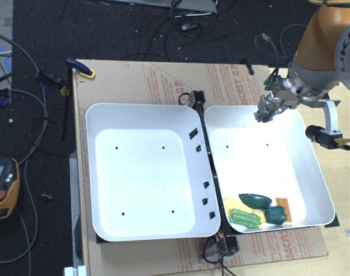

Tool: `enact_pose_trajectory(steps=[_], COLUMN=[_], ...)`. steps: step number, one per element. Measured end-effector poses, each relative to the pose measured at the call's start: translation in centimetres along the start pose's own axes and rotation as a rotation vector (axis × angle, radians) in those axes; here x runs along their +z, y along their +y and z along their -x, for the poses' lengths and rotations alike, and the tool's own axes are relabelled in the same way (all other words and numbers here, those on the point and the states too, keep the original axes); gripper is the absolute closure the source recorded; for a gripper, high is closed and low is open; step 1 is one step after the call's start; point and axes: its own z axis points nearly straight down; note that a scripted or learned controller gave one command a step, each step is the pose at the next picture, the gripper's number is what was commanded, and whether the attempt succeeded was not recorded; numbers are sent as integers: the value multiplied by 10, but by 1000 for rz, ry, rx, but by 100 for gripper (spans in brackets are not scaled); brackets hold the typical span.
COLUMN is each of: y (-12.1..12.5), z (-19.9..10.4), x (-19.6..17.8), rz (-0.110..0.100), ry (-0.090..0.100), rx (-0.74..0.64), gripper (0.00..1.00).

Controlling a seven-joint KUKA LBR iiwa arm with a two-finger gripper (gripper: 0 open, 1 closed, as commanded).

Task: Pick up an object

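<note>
The arm reaches in over the right bin (312,171), and its gripper (264,112) hangs above that bin's far edge — whether it is parted or closed cannot be told at this size, and nothing shows in its grasp. The candidates for picking are huddled in the right bin's near corner, well apart from the gripper: a dark green object (255,200), a light green ridged one (245,218), a teal piece (275,214) and an orange block (284,203), touching or overlapping. That crowding probably makes a clean grasp harder — the gripper would need to cross the bin first.
</note>
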Motion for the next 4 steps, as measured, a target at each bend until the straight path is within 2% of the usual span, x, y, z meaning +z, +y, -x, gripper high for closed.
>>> enact_pose_trajectory(steps=[2,4], y=[1,-16], z=[-101,-202], x=[-10,19], rz=[0,-2], ry=[0,0], rx=[-1,0], gripper=[100,100])
